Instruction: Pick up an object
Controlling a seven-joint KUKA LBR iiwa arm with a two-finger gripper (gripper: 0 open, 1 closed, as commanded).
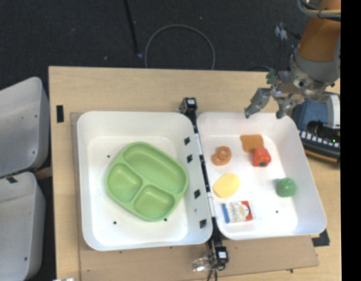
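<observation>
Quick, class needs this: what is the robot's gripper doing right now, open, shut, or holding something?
Gripper: open, holding nothing, above the far edge of the right bin.

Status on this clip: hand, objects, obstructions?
Hand open, above right white bin's far rim, holding nothing. Small orange ring, red pepper toy, yellow lemon-shaped piece lying untouched. Nothing in the way.

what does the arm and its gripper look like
The arm has an orange band above a grey wrist section, with a thin cable looping near its top. Below that sits a cluttered grey metal wrist block. The gripper has two dark grey fingers branching out from that block.
</observation>
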